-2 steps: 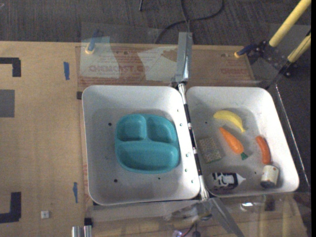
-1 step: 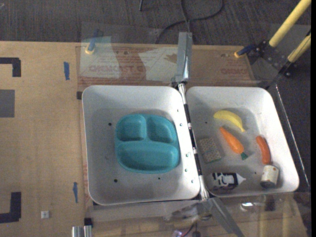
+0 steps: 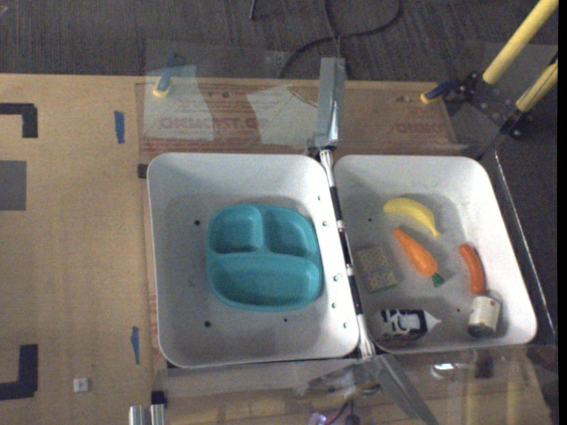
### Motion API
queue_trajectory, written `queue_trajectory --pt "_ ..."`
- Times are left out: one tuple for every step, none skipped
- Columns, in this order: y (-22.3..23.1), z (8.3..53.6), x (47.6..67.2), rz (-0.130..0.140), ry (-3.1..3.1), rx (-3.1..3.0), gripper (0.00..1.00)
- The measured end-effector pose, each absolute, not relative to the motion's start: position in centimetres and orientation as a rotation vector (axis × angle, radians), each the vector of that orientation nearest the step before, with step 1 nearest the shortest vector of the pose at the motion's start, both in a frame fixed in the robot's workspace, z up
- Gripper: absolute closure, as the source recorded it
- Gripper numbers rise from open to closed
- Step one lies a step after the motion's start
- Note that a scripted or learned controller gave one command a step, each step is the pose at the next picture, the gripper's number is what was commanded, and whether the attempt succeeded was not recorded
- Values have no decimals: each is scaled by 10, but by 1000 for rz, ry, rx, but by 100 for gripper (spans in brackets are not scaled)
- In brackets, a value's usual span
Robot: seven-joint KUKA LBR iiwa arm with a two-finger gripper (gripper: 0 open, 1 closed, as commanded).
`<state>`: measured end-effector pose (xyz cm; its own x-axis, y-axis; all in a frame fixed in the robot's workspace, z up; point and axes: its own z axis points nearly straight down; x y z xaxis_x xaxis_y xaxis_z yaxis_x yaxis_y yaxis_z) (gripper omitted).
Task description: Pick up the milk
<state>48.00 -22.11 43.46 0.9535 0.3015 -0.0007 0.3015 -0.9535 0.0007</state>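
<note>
Milk (image 3: 407, 322) beside cup (image 3: 484, 315)

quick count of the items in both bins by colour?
Teal: 1, divided plate
Yellow: 1, banana
Orange: 2, carrot, sausage-like piece
Tan: 1, cracker
Black-and-white: 1, milk
White/brown: 1, small can
Total: 7

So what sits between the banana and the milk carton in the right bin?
In the camera view, the carrot lies between the banana and the milk carton, with the cracker beside it.
</note>
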Motion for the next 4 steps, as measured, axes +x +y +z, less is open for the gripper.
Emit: queue_trajectory --pt "-221 435 507 0 402 3114 100" --pt "-223 435 480 -5 865 3023 100" --pt "-224 435 480 -1 316 3125 100" --pt "-223 435 480 -4 777 3047 100"
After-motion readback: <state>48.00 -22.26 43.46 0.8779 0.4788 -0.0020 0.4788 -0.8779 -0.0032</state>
